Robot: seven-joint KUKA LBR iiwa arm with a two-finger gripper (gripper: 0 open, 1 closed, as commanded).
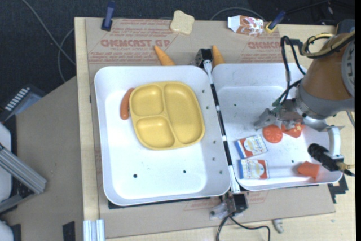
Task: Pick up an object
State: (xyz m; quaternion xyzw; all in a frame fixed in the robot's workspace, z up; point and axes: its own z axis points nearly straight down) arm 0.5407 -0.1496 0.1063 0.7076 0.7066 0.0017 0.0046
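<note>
Nearest the camera, along the front wall of the right bin (248, 93), lies a small white packet (254, 168) with blue and orange print. An orange piece (308, 169) lies further right against the same wall. Just behind the first packet lies a second packet (251, 145) of the same kind, slightly tilted. A little further back and to the right lies a round red piece (273, 134), with another reddish piece (292, 130) just beside it.

The gripper (276, 119) hangs right over these two red pieces. From this angle I cannot tell whether it is spread or pressed together, or whether it touches either piece. The grey arm with its orange band (330, 79) reaches in from the right.

In the left bin (158, 178), a yellow divided plate (167, 114) sits toward the back. A reddish sausage (124, 105) lies against the plate's left edge.

Behind the bins, on the printed cardboard (135, 36), a carrot (163, 56) lies at the left bin's back wall. Further back are a slice of bread (182, 22), a small carton (246, 24) and a blue clip (108, 15).
</note>
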